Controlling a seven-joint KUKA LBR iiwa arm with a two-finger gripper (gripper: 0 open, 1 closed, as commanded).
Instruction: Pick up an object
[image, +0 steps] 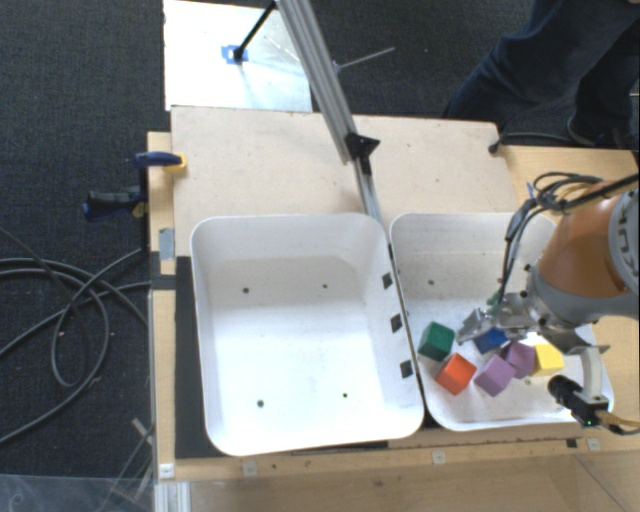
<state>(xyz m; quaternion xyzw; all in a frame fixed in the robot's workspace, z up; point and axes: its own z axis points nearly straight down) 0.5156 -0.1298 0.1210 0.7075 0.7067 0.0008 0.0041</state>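
Note:
Several small cubes lie clustered in the near part of the right bin (440, 255): a green cube (436, 341), an orange cube (457, 373), two purple cubes (495, 374) (521, 356), a yellow cube (549, 357) and a blue cube (490, 340). My gripper (497, 327) is low inside this bin, directly over the blue cube and partly covering it. The orange-banded wrist (585, 262) rises behind it at the right. I cannot see any cube held.
The left bin (215, 300) sits beside the right one, with a raised divider edge (395, 300) between them. A slanted metal pole (330, 90) crosses the bench behind the bins. Cables (60, 300) lie on the floor at left.

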